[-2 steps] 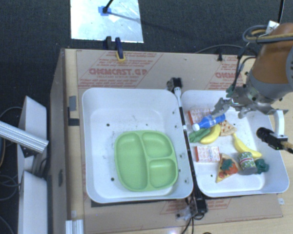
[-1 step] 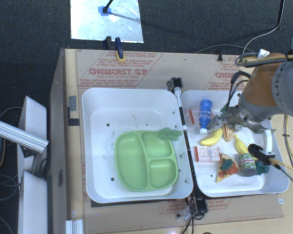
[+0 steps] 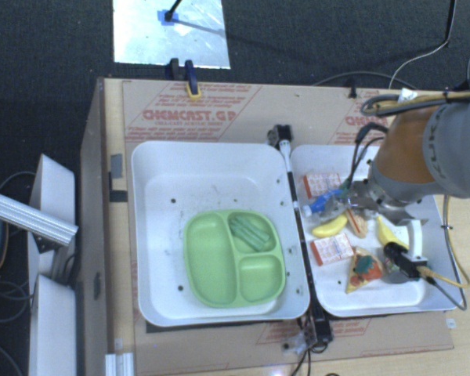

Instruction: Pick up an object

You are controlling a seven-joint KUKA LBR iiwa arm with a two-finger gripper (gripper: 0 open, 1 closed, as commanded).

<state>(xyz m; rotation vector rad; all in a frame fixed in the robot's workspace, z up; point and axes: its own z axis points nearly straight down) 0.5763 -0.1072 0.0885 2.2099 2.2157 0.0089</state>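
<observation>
L bin (image 3: 160, 171): green divided tray (image 3: 235, 257), near-centre | R bin (image 3: 431, 300): 2 snack packs (image 3: 331, 249), 2 bananas (image 3: 329, 227), pizza slice (image 3: 365, 271) | gripper (image 3: 351, 207) low over R bin centre, by bananas; fingers' state: can't tell

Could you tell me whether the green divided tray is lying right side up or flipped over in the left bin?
Right side up: the green divided tray lies flat in the left bin, its three hollow compartments facing upward.
</observation>
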